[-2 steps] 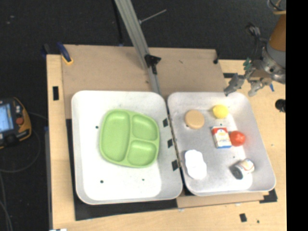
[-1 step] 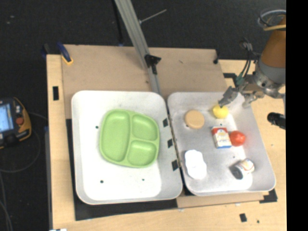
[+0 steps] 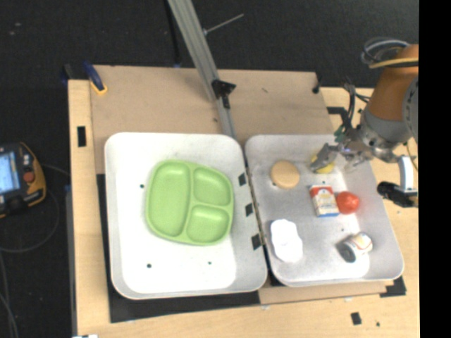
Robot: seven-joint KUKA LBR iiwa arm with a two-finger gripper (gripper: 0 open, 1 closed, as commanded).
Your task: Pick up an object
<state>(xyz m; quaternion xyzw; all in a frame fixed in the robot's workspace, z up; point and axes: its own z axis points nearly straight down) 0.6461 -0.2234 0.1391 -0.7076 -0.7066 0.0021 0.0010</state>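
Nearby, claw point(image 3: 325, 162) state unclear, over yellow item, tan puck point(image 3: 285, 174), red-white carton point(image 3: 323, 201) close

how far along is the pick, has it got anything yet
Nothing looks picked yet. The tan round piece, small box, red piece, white lump and small cup all lie in the right bin. The gripper is low over that bin's upper edge, by something yellow. Grasping and lifting remain.

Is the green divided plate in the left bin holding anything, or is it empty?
Empty. The green divided plate lies flat in the left bin, and all three of its compartments show bare green.
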